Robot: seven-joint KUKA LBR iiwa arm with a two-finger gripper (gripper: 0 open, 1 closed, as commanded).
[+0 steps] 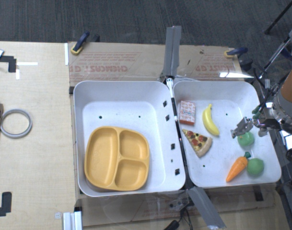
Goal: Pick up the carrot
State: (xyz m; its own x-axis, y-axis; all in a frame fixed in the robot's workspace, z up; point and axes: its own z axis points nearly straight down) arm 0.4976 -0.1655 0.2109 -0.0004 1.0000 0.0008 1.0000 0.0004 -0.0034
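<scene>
The orange carrot (236,169) with a green top lies in the right bin (222,178) near its front right corner, tilted, its leafy end touching a green round fruit (255,166). My gripper (251,130) reaches in from the right and hangs about a hand's width behind the carrot, just above a second green fruit (245,139). Its fingers stand apart, open, with nothing between them.
In the right bin also lie a banana (210,120), a pizza slice (198,142) and a small red-and-white box (186,112). The left bin (88,99) bears a yellow divided plate (117,158). A tape roll (14,123) lies on the bench at left.
</scene>
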